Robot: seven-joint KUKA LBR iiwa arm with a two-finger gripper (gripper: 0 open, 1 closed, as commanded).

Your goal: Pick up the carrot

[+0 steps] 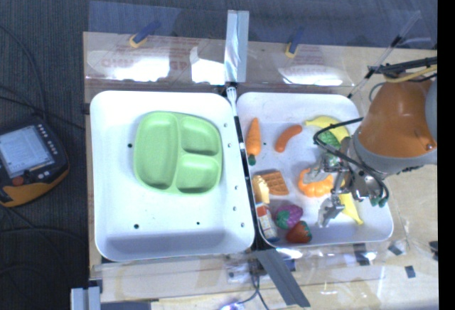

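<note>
The bench (106,60) carries two shallow white bins side by side. The left bin (114,230) holds a green divided plate (178,152) with three compartments, lying toward that bin's far edge and nearer its right wall than its left. The right bin (298,99) holds a scatter of toy food.

The grey arm with its orange band (398,124) reaches over the right bin's right edge, and its gripper (331,210) hangs above the near right part of that bin. Whether it is spread or pressed together cannot be told from this view, and nothing can be seen pinched in it.

A yellow banana (323,122) lies near the far right corner, partly under the arm, with a second yellow piece (351,209) showing beside the gripper by the right wall. A small orange pumpkin-like piece (314,184) sits just left of the gripper.

The carrot (253,136) lies along the right bin's left wall, toward the far edge, tip pointing near-ward, well apart from the gripper. Right of it lies an orange-red sausage-shaped piece (288,137).

Near the left wall further forward sit a waffle-like square (274,183) and a pale wedge (261,190) touching it. At the near edge lie a small bottle (265,220), a purple and green piece (288,216) and a red strawberry (298,232).
</note>
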